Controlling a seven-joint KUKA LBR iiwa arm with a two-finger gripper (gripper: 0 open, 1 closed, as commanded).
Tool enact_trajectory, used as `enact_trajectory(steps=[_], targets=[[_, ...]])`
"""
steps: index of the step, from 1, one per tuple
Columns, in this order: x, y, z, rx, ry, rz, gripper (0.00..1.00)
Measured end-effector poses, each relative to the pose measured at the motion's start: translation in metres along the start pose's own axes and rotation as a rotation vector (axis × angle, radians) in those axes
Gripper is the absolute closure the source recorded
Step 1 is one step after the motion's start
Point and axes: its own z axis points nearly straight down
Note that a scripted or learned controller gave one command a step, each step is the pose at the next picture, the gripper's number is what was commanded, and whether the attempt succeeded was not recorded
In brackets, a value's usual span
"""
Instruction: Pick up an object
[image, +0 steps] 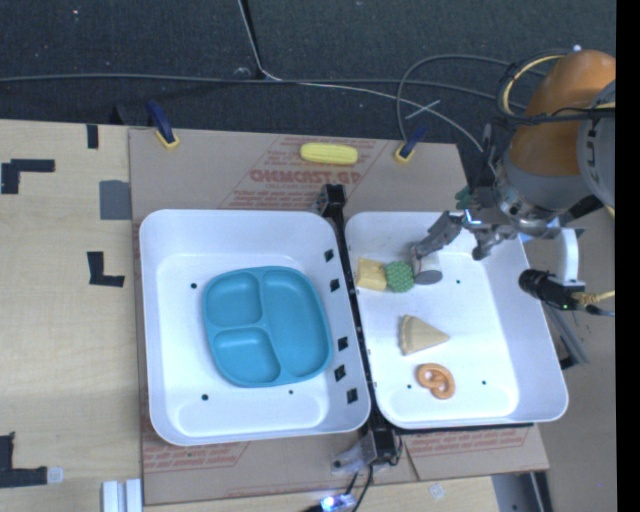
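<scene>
Cardboard-topped bench under two white bins, my arm reaching into the right bin.

Far across from my gripper, the left bin holds a blue divided plate. Whether the fingers are parted or clenched, I cannot tell. Just beside the tip: green piece, yellow block. Nearer me lie a pale wedge and pretzel.
</scene>
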Motion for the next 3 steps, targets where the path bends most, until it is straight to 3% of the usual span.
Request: enact_trajectory(steps=[2, 3], targets=[[0.002, 0.01, 0.121, 0.005, 0.0, 0.0, 0.0], [0.003, 0.01, 0.146, 0.0, -0.001, -0.001, 0.0]])
